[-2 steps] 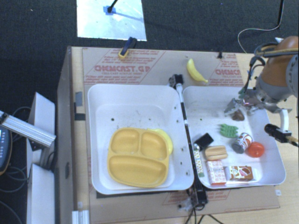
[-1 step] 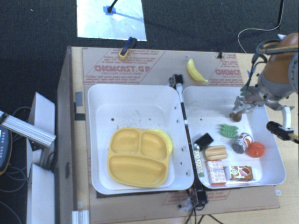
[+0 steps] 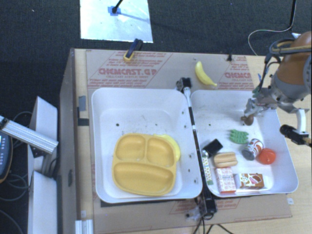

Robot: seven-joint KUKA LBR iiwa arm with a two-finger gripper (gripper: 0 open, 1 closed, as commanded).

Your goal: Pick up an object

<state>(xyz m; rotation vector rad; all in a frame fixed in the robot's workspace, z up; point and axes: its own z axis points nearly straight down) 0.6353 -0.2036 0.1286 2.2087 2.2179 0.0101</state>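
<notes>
the gripper (image 3: 249,117) hangs low over the right bin (image 3: 280,186) near its far right corner, with a small brown lump at its tip, though whether it grips that lump cannot be told. the bin is smooth white plastic, and along its near edge lie a glossy red and white carton (image 3: 251,181), long axis running with that edge, a pink striped box (image 3: 225,180) and a rounded tan hot dog bun (image 3: 224,159). in the left bin (image 3: 105,130) rests a yellow three-compartment tray (image 3: 144,164) with soft rounded corners.
</notes>
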